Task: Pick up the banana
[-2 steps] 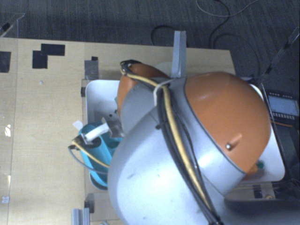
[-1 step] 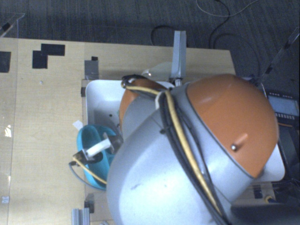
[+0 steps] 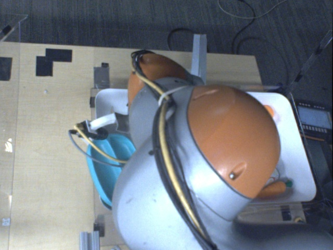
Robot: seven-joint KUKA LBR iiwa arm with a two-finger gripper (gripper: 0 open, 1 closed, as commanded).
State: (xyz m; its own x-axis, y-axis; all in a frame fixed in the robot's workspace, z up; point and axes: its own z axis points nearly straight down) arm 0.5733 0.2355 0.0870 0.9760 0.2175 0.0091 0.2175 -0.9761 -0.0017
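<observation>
The KUKA arm (image 3: pixel 208 155) takes up most of the camera view, its grey casing and big orange cap lying over both bins. It comes in from about four o'clock and bends toward nine o'clock, with a black and yellow cable bundle (image 3: pixel 169 150) running along its upper side.

The left white bin (image 3: pixel 106 99) shows a corner at about ten o'clock of the arm's bulk. Inside it a blue object (image 3: pixel 106 163), probably a dish or a scoop, lies against the near wall, partly under the arm. The right white bin (image 3: pixel 299 139) shows as a bare strip at three o'clock. At its near edge, about four o'clock, a small orange item with a green tip (image 3: pixel 276 187), perhaps a toy carrot, peeks from under the orange cap.

The gripper sits somewhere below the wrist, which points down over the left bin near a white fitting (image 3: pixel 101 122) and its looping wires. How its jaws stand, and whether they have hold of anything, I cannot tell. Nor can I place the banana: nothing yellow and banana-shaped is clear of the arm, so it may lie hidden beneath it.

The main risk from here, as I judge it, is a blind close on the blue object or the bin wall instead of the banana. The loose wires at nine o'clock could also snag on the bin rim.
</observation>
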